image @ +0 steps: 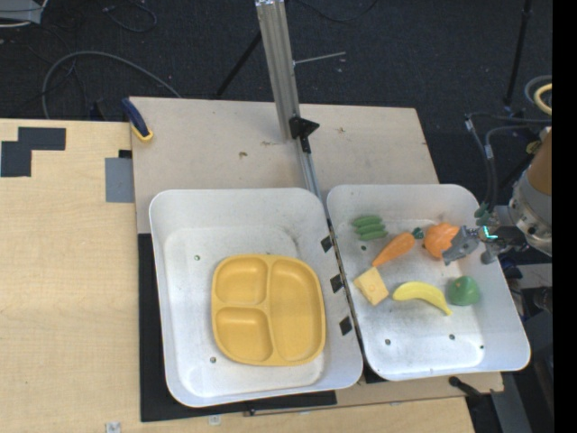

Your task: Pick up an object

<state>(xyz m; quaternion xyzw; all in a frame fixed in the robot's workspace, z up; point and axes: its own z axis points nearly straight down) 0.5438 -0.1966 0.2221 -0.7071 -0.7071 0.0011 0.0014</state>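
Observation:
The right bin [433, 354] holds several toy foods. A green pea pod [368, 226] lies at the back, with a carrot [394, 249] slanting below it. An orange fruit [440, 240] sits near the bin's right side. At the front are a yellow cheese wedge [371, 287], a banana [422, 294] and a round green piece [464, 290]. My gripper [467, 242] reaches in from the right edge, low over the bin, right beside the orange fruit and above the green piece. Nothing is visibly held in it.
The left bin [180, 242] carries a yellow divided plate [269, 309]. A metal post [281, 70] rises behind the bins, and a thin rod runs down to their shared edge. Black clips [335, 282] sit on that divider. Cables hang at the far right.

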